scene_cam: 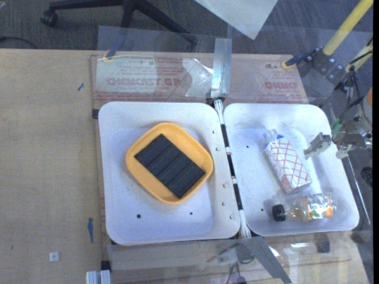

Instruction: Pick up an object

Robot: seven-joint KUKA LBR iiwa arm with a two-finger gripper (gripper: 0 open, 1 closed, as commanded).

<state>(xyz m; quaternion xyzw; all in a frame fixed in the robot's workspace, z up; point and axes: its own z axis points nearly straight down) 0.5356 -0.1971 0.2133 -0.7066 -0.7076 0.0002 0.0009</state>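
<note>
1. Closest to the camera, along the bottom edge, the bench point(47, 158) shows as flat pale wood with a few small blue tape marks.
2. Two shallow white bins with rounded corners sit side by side on it, their inner rims meeting along a narrow seam with small clips.
3. Inside the left bin point(118, 218) lies a rounded-square yellow tray point(137, 170), smooth and glossy, turned at an angle. A dark ribbed pad point(170, 165) made of several parallel strips rests in its hollow.
4. Inside the right bin point(249, 123) lies a clear plastic bottle point(305, 207) on its side near the front rim, with a black cap pointing left and an orange-and-green label.
5. Just behind the bottle lies a crinkly packet point(286, 164) with a red lattice print on white, slanting from upper left to lower right; its top end looks twisted and pale.
6. At the bin's right rim the tool point(321, 143) reaches in, a small grey metal piece just beside the packet's upper right. Blur and clutter there mean I cannot tell how far it is open, and nothing can be seen held in it.
7. Behind the bins, clear sheeting covers printed red lettering too faint to read, and a yellow pole point(349, 22) is cut off at the top right.
</note>
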